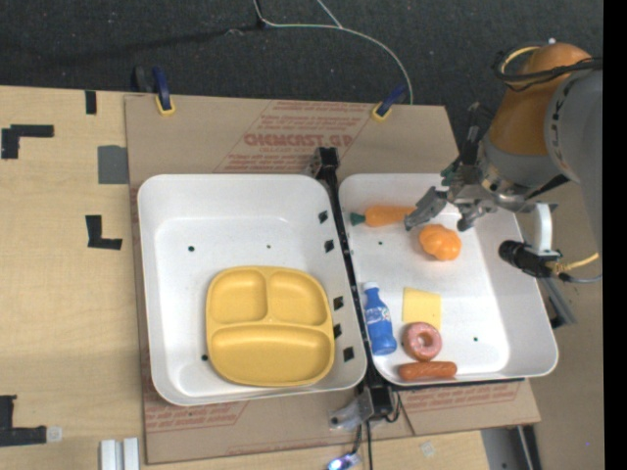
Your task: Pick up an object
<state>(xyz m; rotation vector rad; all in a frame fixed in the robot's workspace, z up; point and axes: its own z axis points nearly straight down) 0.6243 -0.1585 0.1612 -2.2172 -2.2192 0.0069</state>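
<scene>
Left bin (162,262): yellow divided plate (269,326). Right bin (524,351): carrot (387,215), orange (441,244), blue bottle (378,319), cheese slice (422,307), doughnut (423,341), sausage (427,370). End effector (449,209): fingers spread open, empty, just above the orange. Cardboard (284,135) on tabletop (59,292): red print, partly legible "CHEMCAST".

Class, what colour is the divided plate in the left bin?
Yellow: the divided plate, seen in the camera view.

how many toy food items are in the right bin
6: plastic carrot at the back-left, orange fruit beside it, blue bottle along the left wall, yellow cheese slice, pink donut, sausage at the front.
</scene>
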